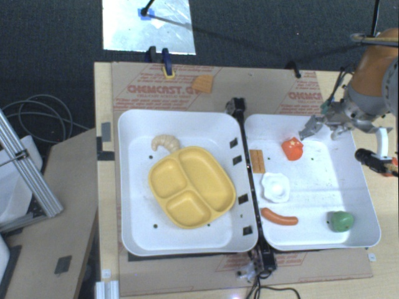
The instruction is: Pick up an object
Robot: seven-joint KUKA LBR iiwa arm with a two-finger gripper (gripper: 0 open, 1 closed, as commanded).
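Observation:
My gripper [324, 130] hangs over the back edge of the right bin [358, 185], its two fingers spread open with nothing between them. Just below and left of its left finger [310, 130] lies a small red-orange toy fruit [292, 148], apart from the finger. Further forward in the same bin are a white fried-egg toy [275, 187], a brown-orange sausage [279, 217] and a green toy vegetable [340, 220].
The left bin [134, 167] holds a yellow divided plate [191, 185] and a pale croissant [164, 142] behind it. A black divider [244, 167] runs between the bins. An orange-brown tag [256, 161] lies at the right bin's left wall.

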